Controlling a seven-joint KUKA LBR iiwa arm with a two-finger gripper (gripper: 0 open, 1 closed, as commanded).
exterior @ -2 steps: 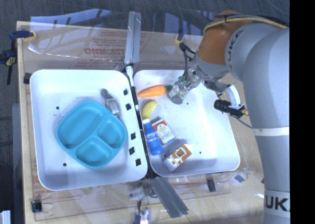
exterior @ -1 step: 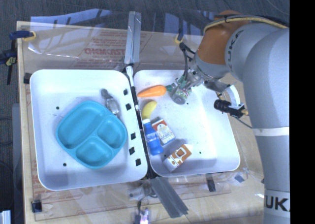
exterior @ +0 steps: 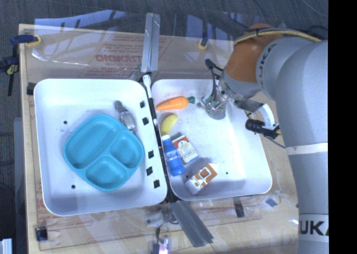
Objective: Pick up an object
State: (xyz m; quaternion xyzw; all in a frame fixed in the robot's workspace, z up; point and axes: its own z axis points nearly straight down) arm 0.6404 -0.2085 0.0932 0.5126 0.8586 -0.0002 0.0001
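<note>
My gripper [exterior: 215, 108] hangs low over the far part of the right bin [exterior: 245, 158], just right of an orange carrot [exterior: 172, 102] that lies near the divider. I see nothing between its tips. Nearer the divider lie a yellow lemon-like fruit [exterior: 168, 122], a blue bottle [exterior: 172, 157], a small red-and-white carton [exterior: 186, 150] and a brown-and-white box [exterior: 201, 177]. The grey arm with its orange band comes in from the right above the bin's far corner.
The left bin [exterior: 50, 180] holds a blue divided plate [exterior: 104, 151] and a small metallic object [exterior: 125, 114] near its far right side. The right half of the right bin's floor is bare white.
</note>
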